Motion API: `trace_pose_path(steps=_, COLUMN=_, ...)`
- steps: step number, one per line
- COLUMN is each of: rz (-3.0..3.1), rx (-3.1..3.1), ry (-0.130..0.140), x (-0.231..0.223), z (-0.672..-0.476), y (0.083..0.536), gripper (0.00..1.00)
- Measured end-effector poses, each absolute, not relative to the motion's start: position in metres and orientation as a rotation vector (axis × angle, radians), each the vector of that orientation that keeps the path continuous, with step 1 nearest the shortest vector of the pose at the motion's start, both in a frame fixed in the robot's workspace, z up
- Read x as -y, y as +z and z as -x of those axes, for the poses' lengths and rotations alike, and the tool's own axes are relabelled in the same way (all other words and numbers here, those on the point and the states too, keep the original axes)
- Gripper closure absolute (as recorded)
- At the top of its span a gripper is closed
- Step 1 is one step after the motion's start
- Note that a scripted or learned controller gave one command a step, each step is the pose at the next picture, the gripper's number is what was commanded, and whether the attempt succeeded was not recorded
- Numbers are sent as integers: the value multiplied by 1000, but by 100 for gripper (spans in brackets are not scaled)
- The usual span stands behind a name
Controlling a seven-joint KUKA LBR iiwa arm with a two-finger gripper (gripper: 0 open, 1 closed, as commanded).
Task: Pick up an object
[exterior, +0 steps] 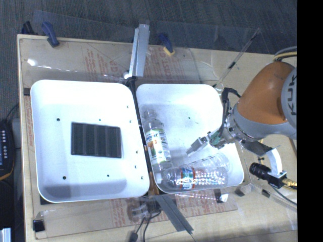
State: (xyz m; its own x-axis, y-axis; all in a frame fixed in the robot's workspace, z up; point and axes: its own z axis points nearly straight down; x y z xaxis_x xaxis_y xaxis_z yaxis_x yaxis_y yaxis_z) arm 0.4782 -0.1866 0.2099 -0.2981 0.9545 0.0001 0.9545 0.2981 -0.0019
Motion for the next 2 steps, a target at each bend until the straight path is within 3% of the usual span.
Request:
trace_pose_path(steps=1, rz=1933, rx=2472, ry=3, x=179, z=-483, y=151, gripper=0)
trace_pose_path(steps=2, rz=1868, rx=2531, ry=-8, x=208, z=-480, y=93, gripper=0)
